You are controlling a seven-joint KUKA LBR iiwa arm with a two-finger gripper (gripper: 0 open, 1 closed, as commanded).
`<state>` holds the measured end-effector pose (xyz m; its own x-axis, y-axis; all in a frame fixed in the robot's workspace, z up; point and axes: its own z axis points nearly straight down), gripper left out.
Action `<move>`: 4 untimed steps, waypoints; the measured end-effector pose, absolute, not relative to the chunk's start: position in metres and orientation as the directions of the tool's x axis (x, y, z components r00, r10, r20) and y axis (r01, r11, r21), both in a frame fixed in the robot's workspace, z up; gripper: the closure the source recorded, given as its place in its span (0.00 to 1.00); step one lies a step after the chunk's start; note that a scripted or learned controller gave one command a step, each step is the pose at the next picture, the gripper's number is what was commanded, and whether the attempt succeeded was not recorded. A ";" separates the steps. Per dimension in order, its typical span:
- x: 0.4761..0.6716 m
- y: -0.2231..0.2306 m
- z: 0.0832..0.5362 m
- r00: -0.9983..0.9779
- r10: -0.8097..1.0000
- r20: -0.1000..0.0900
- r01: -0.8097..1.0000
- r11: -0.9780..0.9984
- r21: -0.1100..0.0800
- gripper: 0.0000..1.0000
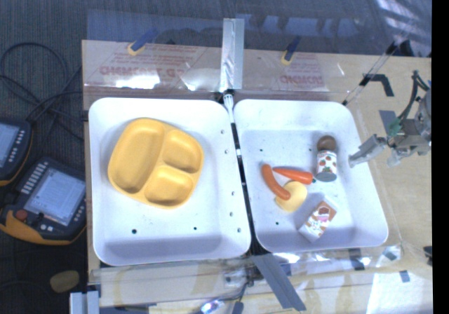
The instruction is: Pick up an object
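Observation:
The right bin [280, 123] holds several small objects near its middle and right. A small can [326, 165] with a brown lid and a red-spotted label lies by the right side. An orange carrot-like piece [292, 175] lies beside it, crossing a second orange piece [272, 181] and a pale yellow lump [295, 198]. A small white box [318, 219] with red print sits tilted near the bin's front right corner.
The left bin [112, 235] carries a yellow divided plate [156, 162]. A grey metal fixture [393, 141] with thin rods stands on the bench just past the right bin's right rim. A handheld pendant [42, 200] and cables lie left of the bench.

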<state>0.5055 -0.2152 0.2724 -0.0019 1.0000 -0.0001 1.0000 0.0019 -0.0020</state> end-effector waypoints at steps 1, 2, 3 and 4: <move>0.597 -0.201 0.149 0.201 0.980 0.000 0.980 -0.201 -0.004 0.00; 0.596 -0.188 0.090 0.274 0.962 -0.003 0.962 -0.274 0.008 0.00; 0.597 -0.189 0.100 0.273 0.962 -0.004 0.962 -0.273 0.010 1.00; 0.575 -0.142 0.200 0.316 0.949 -0.002 0.949 -0.316 -0.003 1.00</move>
